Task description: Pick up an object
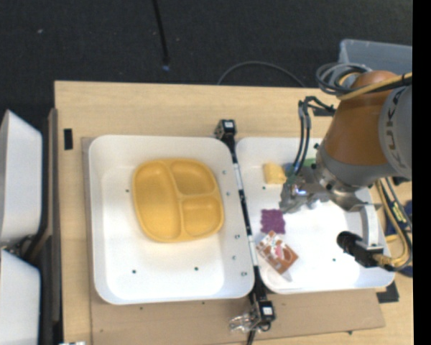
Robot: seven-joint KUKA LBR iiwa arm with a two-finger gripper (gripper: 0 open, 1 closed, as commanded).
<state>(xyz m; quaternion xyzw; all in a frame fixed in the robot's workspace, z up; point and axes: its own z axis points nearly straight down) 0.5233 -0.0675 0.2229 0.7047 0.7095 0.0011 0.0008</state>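
Note:
The right bin [323, 282] holds three small things. A pale yellow block [274, 173] lies near its far left. A purple, jagged-edged piece [273, 220] sits toward the bin's left middle. A red and white packet [277, 252] rests by the near left corner. My gripper [296, 195] hangs over the right bin, just right of the purple piece and below the yellow block. Nothing shows between its fingers, and the wrist hides how they stand.
The left bin [115, 279] carries a yellow divided plate [177, 198] with three compartments. A ridge with black clips [238, 192] separates the two bins. The grey and orange arm [363, 135] covers the right bin's far right part.

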